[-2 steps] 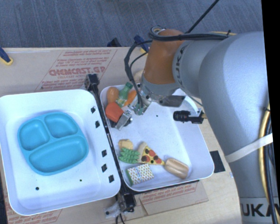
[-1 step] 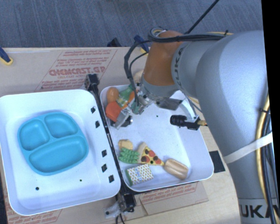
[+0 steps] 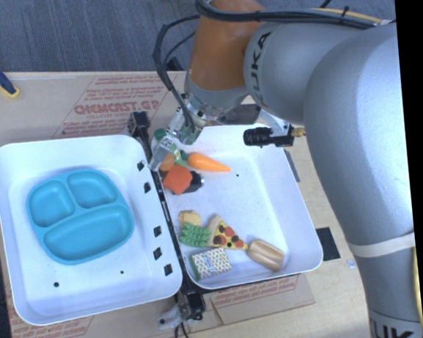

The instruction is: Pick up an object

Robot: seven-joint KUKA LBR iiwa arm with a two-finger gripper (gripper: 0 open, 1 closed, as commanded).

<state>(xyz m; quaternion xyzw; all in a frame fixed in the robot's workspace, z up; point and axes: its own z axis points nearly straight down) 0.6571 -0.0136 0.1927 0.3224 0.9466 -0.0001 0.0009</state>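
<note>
Claw (image 3: 167, 148) was down in the right bin's (image 3: 273, 196) far-left corner, hard against the divider wall. Couldn't tell if it was spread or pinched; the tip was lost in clutter, and nothing was visibly held.

Likely target, my read: the orange-red chunk (image 3: 176, 179) just below the claw, or the carrot (image 3: 209, 162) just to its right. Both sat near enough to touch the tip.

Risks:
- Claw sat tight to the bin wall and the black clips (image 3: 144, 165) on the divider. A finger could have landed on the rim instead of straddling an item, so the close would catch nothing.
- Chunk and carrot were crowded together. Closing could have shoved one aside or nipped an edge, with slip on lift.
- Carrot was tapered, smooth plastic by the look; a pinch on the taper would squirt it out.
- Cables (image 3: 169, 58) looped above the wrist; snag unlikely but possible near the corner.

Materials and shapes: toy food, glossy hard plastic. Farther below the claw lay a green ridged piece (image 3: 195, 237), a flat pizza wedge (image 3: 225, 235), a rounded tan bread roll (image 3: 266, 254) and a patterned boxy block (image 3: 211, 262). The flat ones would be poor pinch targets. Left of the claw, across the divider, a blue three-compartment plate (image 3: 79, 215) with smooth, rounded corners lay in the left bin (image 3: 23, 291). Bins were white, shallow, thin-walled.
</note>
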